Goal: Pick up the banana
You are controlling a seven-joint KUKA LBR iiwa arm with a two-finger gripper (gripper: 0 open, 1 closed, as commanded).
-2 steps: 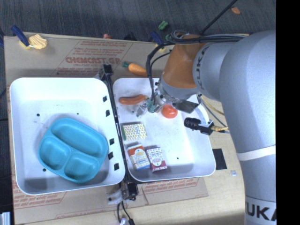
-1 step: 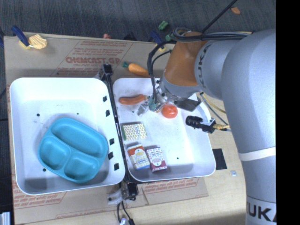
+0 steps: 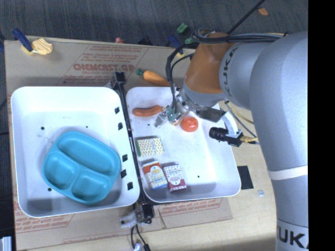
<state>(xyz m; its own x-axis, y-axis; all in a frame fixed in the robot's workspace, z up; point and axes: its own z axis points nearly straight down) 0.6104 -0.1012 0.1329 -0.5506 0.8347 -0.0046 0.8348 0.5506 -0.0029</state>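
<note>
**Camera view, overhead slant: gripper low in the right bin, banana not confirmed**

Two shallow white bins of smooth plastic are set side by side on printed brown cardboard; dark ribbed flooring is seen beyond, from 10 to 2 o'clock.

The left bin [image 3: 21,103] is occupied by a glossy blue divided plate [image 3: 81,165] with rounded corners.

In the right bin [image 3: 222,166] these are noted: a smooth brown-orange sausage [image 3: 147,111] at 11 o'clock, a round red tomato [image 3: 189,123] near centre, a speckled flat box [image 3: 149,146], and two small red cartons [image 3: 154,175] [image 3: 175,177] at 6 o'clock. An orange carrot [image 3: 155,77] is laid just outside the top rim.

The gripper [image 3: 170,116] is held between sausage and tomato, close to the bin floor. It is largely masked by the orange-banded wrist and cables; whether it is spread or pressed together cannot be told, and nothing is seen held.

A short yellow object [image 3: 42,47], the only banana-coloured item, is lying on the cardboard at 10 o'clock, outside both bins and well apart from the gripper. It is too small for its shape to be confirmed. The grey arm is cut off at the right.
</note>
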